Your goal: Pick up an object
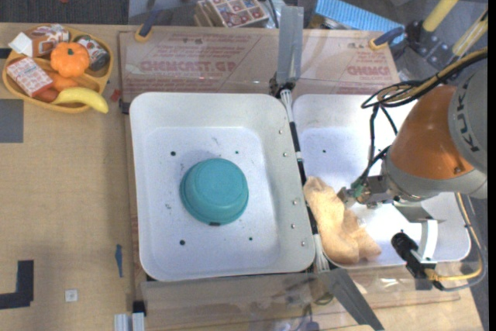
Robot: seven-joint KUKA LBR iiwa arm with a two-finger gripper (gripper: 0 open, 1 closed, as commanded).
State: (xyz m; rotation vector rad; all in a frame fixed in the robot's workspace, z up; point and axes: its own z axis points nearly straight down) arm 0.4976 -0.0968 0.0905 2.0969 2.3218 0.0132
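Two shallow white bins sit side by side on the bench. A teal bowl [215,191], turned upside down, rests near the middle of the left bin [147,128], well apart from its walls. A tan, lumpy soft object [339,225] lies in the right bin [325,120], pressed up against the left wall by the divider and reaching down to the bin's near edge. The arm [434,147], grey with its orange band, comes in from the right and hangs over the right bin, covering much of its floor. The gripper [358,193] is just beside the upper right part of the tan object, close enough that contact cannot be ruled in or out; how wide it stands and whether it has anything in its hold cannot be told, since the wrist hides it. Black cables [380,108] loop above the wrist. Off to the far left, a yellow dish [15,77] holds a banana [81,98], a small orange pumpkin [70,59] and some boxes. Cardboard [201,66] lies flat behind the bins
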